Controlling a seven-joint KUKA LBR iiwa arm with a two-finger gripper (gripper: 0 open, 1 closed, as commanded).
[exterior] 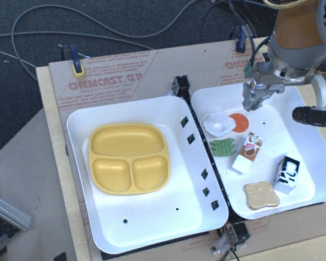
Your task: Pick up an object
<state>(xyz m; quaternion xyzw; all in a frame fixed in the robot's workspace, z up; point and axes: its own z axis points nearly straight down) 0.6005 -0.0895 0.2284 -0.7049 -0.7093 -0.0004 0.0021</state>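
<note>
Left bin (105, 229): holds a yellow three-compartment plate (129, 158).
Right bin (316, 157): small items, clustered toward its left.
Gripper (253, 100): above the right bin's upper part, nothing between its fingers; open or closed, cannot tell.
Toast slice (261, 195): near front edge, lying flat; likely light, stiff toy, best pinched across its edges.
White dish (217, 125), orange disc (240, 123), green piece (222, 146): touching cluster.

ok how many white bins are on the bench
2. The left bin holds a yellow plate; the right bin holds the small items, with the hand above it.
</note>
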